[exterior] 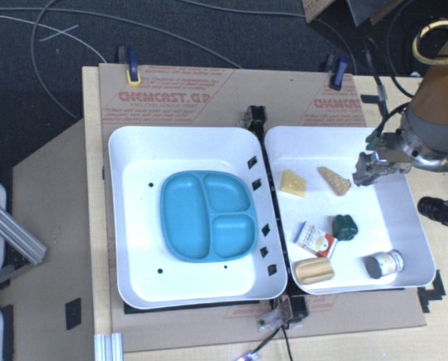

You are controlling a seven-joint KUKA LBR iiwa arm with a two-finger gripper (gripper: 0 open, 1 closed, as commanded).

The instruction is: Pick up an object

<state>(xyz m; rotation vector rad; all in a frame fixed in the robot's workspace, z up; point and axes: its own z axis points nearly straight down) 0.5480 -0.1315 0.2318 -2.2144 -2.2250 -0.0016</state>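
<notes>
We see the gripper (363, 168) over the upper-right part of the right bin (404, 201), reaching in from the right w/ the grey arm (427, 130) behind it. It sits just right of a tan wedge-shaped item (334, 180), close to it, but we can't tell if they touch. How far apart the fingers are, we can't tell; nothing visibly between them.

Other stuff in the right bin: a pale yellow block (292, 183) near the divider, left of the wedge; a dark green object (344, 227) approx mid-bin; a small red-and-white packet (313, 239) just left of the green one; a tan bread-like roll (314, 271) at the front edge; a grey/white small can (383, 264) lying on its side at front right.

Left bin (126, 201) holds a blue divided plate (208, 215), 3 compartments, roughly centred. Both bins sit on a cardboard-covered bench (171, 96).
</notes>
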